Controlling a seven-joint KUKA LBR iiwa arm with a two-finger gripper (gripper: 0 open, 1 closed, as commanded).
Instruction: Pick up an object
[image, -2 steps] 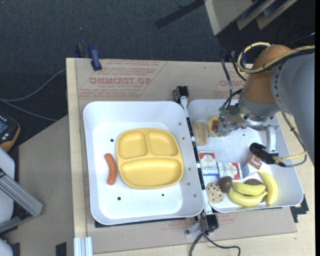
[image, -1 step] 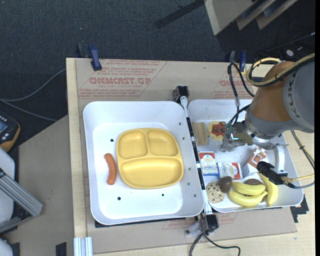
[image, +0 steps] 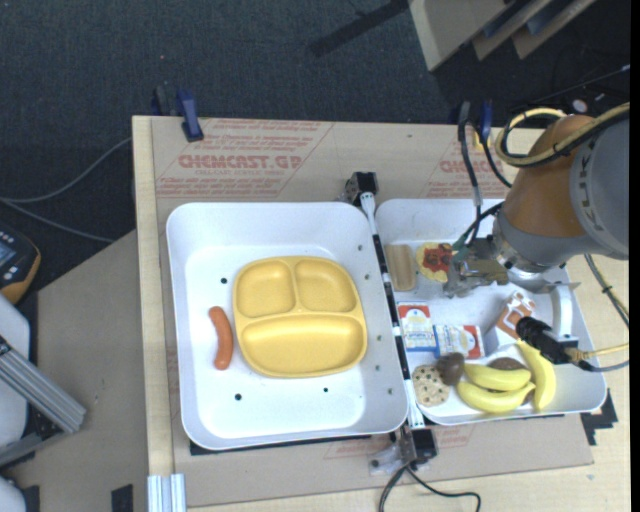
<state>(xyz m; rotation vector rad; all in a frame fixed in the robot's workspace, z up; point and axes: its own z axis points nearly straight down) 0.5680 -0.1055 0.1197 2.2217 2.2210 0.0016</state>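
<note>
My gripper (image: 463, 276) hangs low over the back of the right bin (image: 590, 398), beside a red and yellow toy food piece (image: 434, 260). The wrist hides its fingers from the camera. In the same bin a tan slice (image: 401, 267) leans by the left wall. A small red and white carton (image: 416, 327) and a blue and white packet (image: 462, 341) lie mid-bin. Bananas (image: 505, 383), a cookie (image: 430, 384) and a brown round piece (image: 451, 368) sit at the front. An orange and white item (image: 515, 318) rests to the right.
The left bin (image: 190, 300) holds a yellow divided plate (image: 298, 316) and a toy sausage (image: 223, 337). The grey arm with its orange band (image: 545, 195) covers the right bin's back right corner. Cables run along the bench's right side.
</note>
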